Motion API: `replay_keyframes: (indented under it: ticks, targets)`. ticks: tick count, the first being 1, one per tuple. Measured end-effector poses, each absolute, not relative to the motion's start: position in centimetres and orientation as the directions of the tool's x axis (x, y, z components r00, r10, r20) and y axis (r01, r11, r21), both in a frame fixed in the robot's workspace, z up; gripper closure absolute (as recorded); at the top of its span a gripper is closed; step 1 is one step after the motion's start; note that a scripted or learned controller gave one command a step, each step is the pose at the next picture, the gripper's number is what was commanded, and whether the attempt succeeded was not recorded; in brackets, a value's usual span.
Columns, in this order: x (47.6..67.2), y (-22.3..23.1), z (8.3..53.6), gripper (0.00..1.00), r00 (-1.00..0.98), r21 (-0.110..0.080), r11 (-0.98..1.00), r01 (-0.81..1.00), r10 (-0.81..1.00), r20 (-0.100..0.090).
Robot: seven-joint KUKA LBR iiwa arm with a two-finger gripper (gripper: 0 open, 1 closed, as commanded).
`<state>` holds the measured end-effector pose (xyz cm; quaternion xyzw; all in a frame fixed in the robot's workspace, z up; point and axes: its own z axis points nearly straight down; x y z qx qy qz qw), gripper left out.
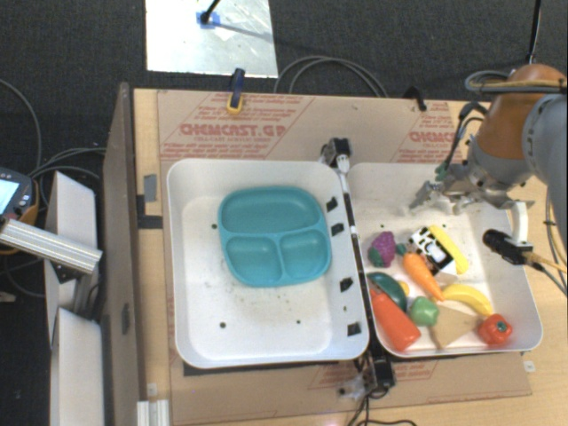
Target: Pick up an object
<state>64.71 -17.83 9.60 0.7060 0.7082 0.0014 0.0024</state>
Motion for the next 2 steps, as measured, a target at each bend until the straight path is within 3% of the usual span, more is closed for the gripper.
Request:
replay_keyframes:
  ticks: [1, 2]
  targets:
    - [56.0, -20.8, 8.4, 0.0, 0.002, -0.003, -0.002, 1.0, 1.0, 0.001]
    - [52.7, -12.6, 8.5, 0.0, -0.007, 0.001, 0.007, 1.0, 1.0, 0.001]
